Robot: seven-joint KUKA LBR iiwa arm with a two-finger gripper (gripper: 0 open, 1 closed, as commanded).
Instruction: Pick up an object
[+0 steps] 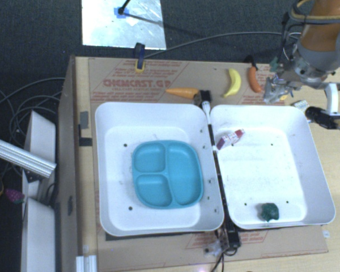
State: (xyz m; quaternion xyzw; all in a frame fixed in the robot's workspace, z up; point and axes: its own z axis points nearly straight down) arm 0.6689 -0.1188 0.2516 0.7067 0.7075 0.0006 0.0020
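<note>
In the right bin (pixel 306 152) lie a small red and white object (pixel 229 138) near the far left corner and a dark green lumpy object (pixel 268 211) near the front edge. My gripper (pixel 275 90) hangs at the far right, above the board just behind the right bin's back rim, well apart from both objects. The grey arm with its orange band (pixel 323 16) rises above it. A yellow banana (pixel 233 82) and an orange-red carrot-like piece (pixel 254 79) lie on the board just left of the gripper.
The left bin (pixel 116 123) holds a blue divided plate (pixel 167 172). An orange carrot (pixel 182 92) lies on the cardboard behind the bins. A black clamp (pixel 205 99) sits where the bins meet. Cables run across the dark floor behind.
</note>
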